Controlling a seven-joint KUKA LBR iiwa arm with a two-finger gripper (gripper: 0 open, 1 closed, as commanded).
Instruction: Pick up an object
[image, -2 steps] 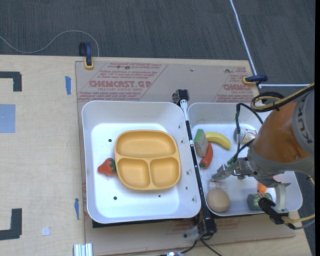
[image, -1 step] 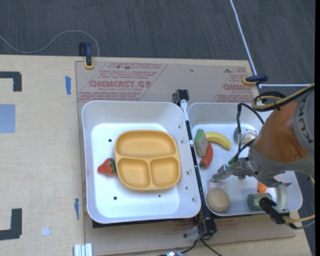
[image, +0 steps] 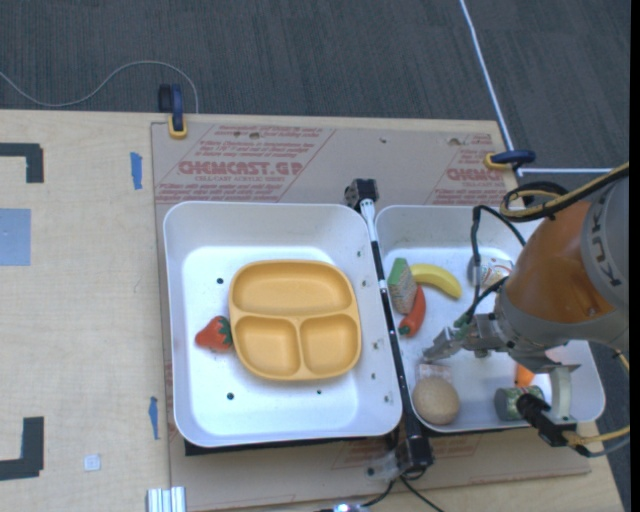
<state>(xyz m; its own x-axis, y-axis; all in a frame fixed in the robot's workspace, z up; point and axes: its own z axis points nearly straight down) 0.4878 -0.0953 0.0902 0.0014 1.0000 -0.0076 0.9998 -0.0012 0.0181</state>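
Note:
My gripper (image: 440, 349) hangs low over the right bin (image: 590, 400), reaching left from the grey and orange arm. Its tip is just above a tan round object (image: 436, 400) near the bin's front left corner. A red chili pepper (image: 413, 311) lies a little up and left of the tip. Beside the pepper are a green and tan item (image: 402, 283) and a yellow banana (image: 438, 279). Nothing shows between the fingers. An orange piece (image: 524, 375) and a green can (image: 513, 403) peek out below the wrist.
The left bin (image: 190, 300) holds a yellow divided plate (image: 295, 318) with a red strawberry-like toy (image: 213, 335) at its left side. A black clamp (image: 361, 192) sits at the back between the bins. Cables run along the arm on the right.

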